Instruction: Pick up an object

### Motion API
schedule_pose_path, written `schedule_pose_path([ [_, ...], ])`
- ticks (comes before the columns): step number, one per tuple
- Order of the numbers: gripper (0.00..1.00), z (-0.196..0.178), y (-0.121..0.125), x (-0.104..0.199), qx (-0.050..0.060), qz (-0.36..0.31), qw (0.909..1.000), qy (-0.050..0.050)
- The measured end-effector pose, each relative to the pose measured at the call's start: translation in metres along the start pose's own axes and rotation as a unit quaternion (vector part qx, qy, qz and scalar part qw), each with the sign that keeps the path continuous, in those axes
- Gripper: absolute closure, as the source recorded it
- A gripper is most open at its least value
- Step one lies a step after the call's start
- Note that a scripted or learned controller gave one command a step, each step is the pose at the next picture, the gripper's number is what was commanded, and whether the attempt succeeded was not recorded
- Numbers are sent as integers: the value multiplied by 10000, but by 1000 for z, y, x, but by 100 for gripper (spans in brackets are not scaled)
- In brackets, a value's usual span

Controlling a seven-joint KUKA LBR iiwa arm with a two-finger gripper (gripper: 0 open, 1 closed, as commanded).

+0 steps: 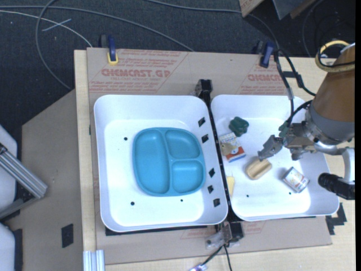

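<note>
The right bin (271, 208) holds several small objects. A tan block (258, 169) lies near its middle, and a small silver can (295, 179) rests to its right. A dark green lump (239, 125) sits toward the back, with a small red-and-white packet (230, 149) in front of it. A yellow piece (230, 185) lies against the left wall. My gripper (281, 150) hangs over the bin's middle, just behind and right of the tan block. It is open, with nothing between its fingers.
The left bin (113, 202) holds a blue divided plate (168, 160). A black divider with clips (207, 145) runs between the two bins. The arm's grey and orange body (337, 106) covers the right bin's far right side. Cables trail at the back right.
</note>
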State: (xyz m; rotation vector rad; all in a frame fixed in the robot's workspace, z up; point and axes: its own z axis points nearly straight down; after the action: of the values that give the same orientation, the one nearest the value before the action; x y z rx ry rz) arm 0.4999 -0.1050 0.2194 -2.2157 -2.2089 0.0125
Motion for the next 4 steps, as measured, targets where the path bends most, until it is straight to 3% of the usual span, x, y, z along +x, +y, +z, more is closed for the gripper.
schedule_pose_path([
  [1, 0, -6, 3, 0, -65, -18, 10000, -9],
  [3, 0, 119, -6, 1, -32, -13, 10000, 0],
  [4, 0, 136, -7, 2, -49, -14, 10000, -4],
])
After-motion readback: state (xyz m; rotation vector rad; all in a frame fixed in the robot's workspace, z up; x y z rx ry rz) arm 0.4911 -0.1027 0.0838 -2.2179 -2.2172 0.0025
